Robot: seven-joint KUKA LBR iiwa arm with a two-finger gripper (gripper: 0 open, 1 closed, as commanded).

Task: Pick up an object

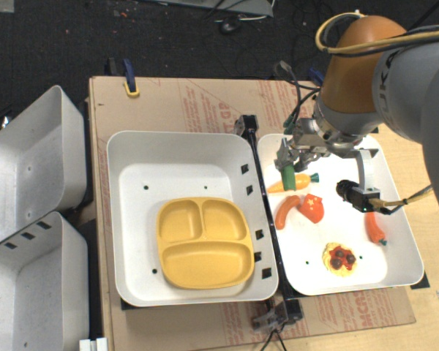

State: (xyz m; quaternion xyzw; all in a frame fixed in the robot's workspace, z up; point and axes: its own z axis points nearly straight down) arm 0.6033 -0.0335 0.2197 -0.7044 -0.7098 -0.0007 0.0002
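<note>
My gripper (288, 161) hangs low over the far left part of the right bin (402, 265). Just beneath it lies an orange toy carrot (293, 185) with a green tip. A small upright green piece (286, 175) shows between the gripper and the carrot, and I cannot tell what it belongs to. Nearer the front lie a red sausage (284, 211) and a red pepper piece (312, 208). An orange-red piece (375, 228) lies at the right, and a small tart with dark berries (340, 259) sits near the front.
The left bin (124, 196) holds a yellow divided plate (204, 241). A black divider (263, 210) runs between the two bins. Folded white bins (29, 196) stand off the bench at the left. The arm's grey body covers the right bin's far right corner.
</note>
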